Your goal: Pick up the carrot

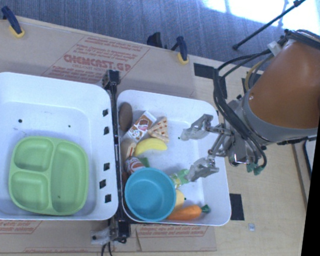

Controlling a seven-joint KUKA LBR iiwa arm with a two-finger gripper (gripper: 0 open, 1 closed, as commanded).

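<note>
So my hand (199, 149) is hanging over the right side of the right bin (220, 192), fingers spread wide with nothing between them, one finger pointing toward the far side and the other toward the near side. Totally released, not gripping anything.

The carrot (186, 212) is what I'm after, and it's sitting nearer than my hand, down in the near right corner of that same bin. It lies almost flat along the near wall, long axis running left to right with a slight tilt, green top at the right end and the orange tip tucked toward the blue bowl (149, 194). So my guess is the move is a drop toward the near edge, and my fingers probably need to straddle it across the short way. Tight spot though, since the bowl is touching or just about touching it on the left and the bin wall is right behind it.

Rest of that bin is pretty crowded: a banana (151, 147) in the middle, a pizza slice (161, 130) just beyond it, and some other toy food along the left wall that I can't make out well.

The left bin (11, 92) holds a green divided plate (50, 176) in its near half.
</note>
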